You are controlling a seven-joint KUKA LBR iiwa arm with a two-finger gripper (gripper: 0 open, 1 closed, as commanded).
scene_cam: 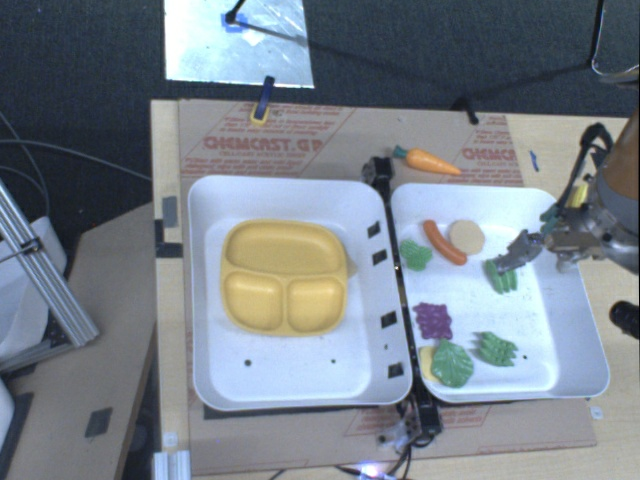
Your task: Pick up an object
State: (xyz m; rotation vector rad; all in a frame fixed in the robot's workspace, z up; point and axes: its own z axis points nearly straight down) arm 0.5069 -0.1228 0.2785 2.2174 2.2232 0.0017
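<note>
The gripper [512, 255] reaches in from three o'clock over the right bin [560, 313], its dark fingertips right at the top of a green bean-like toy [503, 277]; whether they are open or clamped on it I cannot tell. Toward nine o'clock from it lie a round beige piece [466, 236], an orange sausage [444, 242] and a small broccoli [415, 256], with purple grapes [432, 319], a leafy green [452, 363] and another green piece [495, 348] toward six o'clock. A yellow divided plate [285, 276] sits in the left bin [210, 368], and a carrot [428, 161] lies on the bench at twelve o'clock.

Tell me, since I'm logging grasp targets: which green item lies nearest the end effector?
The green bean bundle, directly beneath the end effector; the other green pieces lie farther away.
</note>
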